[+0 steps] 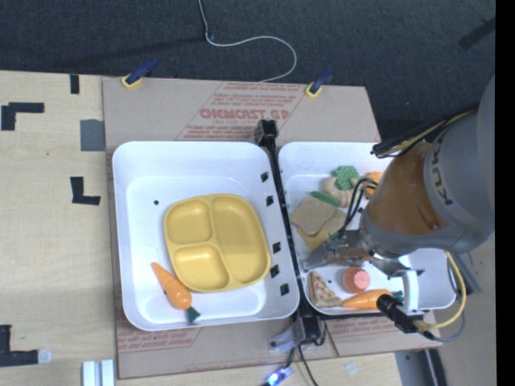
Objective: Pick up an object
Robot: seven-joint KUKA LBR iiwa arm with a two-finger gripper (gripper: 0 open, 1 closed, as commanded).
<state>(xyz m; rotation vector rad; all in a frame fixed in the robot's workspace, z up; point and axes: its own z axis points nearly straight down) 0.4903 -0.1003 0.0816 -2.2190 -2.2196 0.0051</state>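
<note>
At the near edge of the right bin, a small orange carrot-shaped piece was noted lying with its long axis across the view, just beside a flat tan slice to its left. Immediately beyond these, a round pink-red piece was seen, just below and touching the gripper region. The gripper was lowered into the middle of this bin, between the pink-red piece and a brown toast-like slice; nothing was visibly held, and its opening could not be judged, the wrist hiding it. Farther back, a green broccoli-like piece was recorded. In the left bin, a second carrot lay against a yellow divided plate, well apart from the gripper.
</note>
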